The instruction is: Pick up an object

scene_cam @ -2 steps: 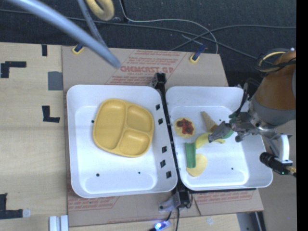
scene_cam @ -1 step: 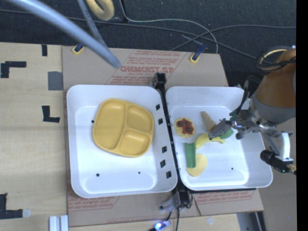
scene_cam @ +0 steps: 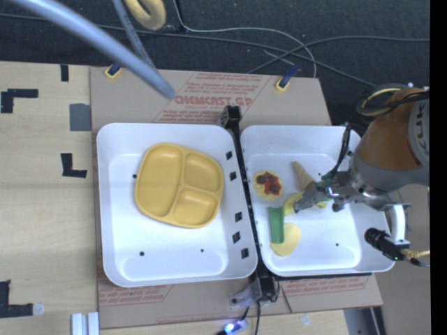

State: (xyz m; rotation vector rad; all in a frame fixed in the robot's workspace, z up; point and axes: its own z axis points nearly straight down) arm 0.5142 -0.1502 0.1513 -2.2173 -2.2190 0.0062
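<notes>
Your hand (scene_cam: 316,196) sits low in the right bin (scene_cam: 335,257), reaching in from the right side, with its tip at a small yellow-green piece (scene_cam: 304,201) near the bin's middle. I cannot tell from this slanted overhead view whether that piece is between the tips or merely beside them, nor how the tips stand. Treat the grasp as unconfirmed.

Contents of the right bin, as they lie: a round piece with red topping (scene_cam: 268,183) near the left wall; a tan cone-shaped piece (scene_cam: 302,174) just above the hand's tip; a green stick (scene_cam: 276,225) lying on or against a pale yellow flat piece (scene_cam: 289,239) lower down. All sit close together in the left half of the bin, so any of them could serve as the object to pick up.

The left bin (scene_cam: 112,187) holds a yellow divided plate (scene_cam: 179,185), well apart from the hand and not in play.

Judgement on the step: you are at the grasp itself, with the hand down at the yellow-green piece. Nothing here shows a lift.

What the next move calls for: a firm closure on that piece, then a straight rise clear of the bin walls. Watch that the cone, which lies just beside the tip, is not dragged along or nudged. If the piece stays on the bin floor as the hand rises, count the try as failed and re-approach.
</notes>
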